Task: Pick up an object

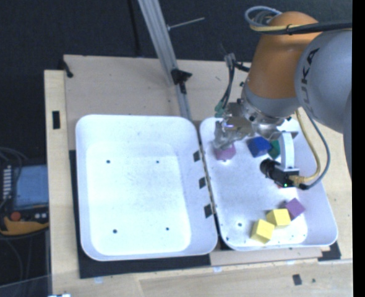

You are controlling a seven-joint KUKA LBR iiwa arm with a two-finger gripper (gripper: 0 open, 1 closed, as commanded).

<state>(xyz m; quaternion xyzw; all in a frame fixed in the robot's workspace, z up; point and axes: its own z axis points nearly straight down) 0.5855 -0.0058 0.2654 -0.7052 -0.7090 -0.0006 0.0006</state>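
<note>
The pink block (225, 151) sits in the right bin (322, 209), close to its left wall and near the far end, with the gripper (223, 137) directly above it and seemingly touching its top. Whether the gripper is spread or pressed together I cannot tell, since the wrist hides the gap, and nothing shows the block pinched between them.

The main risk, as I judge it, is a miss: the block lies just beside the wall, so one finger may land on the block's top or strike the rim instead of sliding down its side, pushing it away. A blue block (257, 146) lies near on the right, partly under the arm, and could be nudged or caught instead. Two yellow blocks (271, 224) and a purple block (294, 208) lie well apart at the near end. The left bin (133, 184) lies alongside.
</note>
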